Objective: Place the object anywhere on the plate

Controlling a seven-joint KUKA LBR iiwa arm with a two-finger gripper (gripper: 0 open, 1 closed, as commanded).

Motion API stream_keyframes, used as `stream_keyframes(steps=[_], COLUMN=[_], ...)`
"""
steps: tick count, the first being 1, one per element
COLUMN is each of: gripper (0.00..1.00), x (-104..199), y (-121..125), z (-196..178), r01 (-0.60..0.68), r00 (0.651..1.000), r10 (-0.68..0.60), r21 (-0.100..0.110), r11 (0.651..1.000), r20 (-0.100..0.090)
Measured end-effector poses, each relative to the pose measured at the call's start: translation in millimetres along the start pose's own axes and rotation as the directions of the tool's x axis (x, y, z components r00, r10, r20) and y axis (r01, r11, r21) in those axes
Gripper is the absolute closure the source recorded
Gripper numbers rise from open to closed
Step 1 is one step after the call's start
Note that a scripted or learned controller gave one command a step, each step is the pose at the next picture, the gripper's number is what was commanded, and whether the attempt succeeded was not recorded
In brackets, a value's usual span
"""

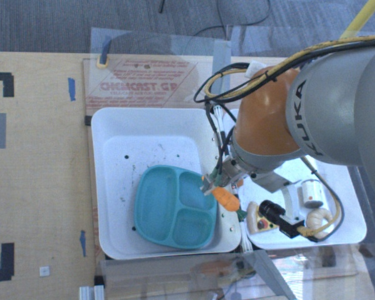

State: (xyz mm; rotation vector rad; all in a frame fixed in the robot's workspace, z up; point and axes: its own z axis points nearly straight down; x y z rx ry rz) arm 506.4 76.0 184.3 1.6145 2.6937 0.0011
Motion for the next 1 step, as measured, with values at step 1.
stream_keyframes(steps=[1], gripper=[0.0], x=[-0.1], y=[0.0], z=[-0.1], r01=[0.0], r00=[1.0], r10=[0.0], r21=[0.0], r11=[1.0], r20=[0.0])
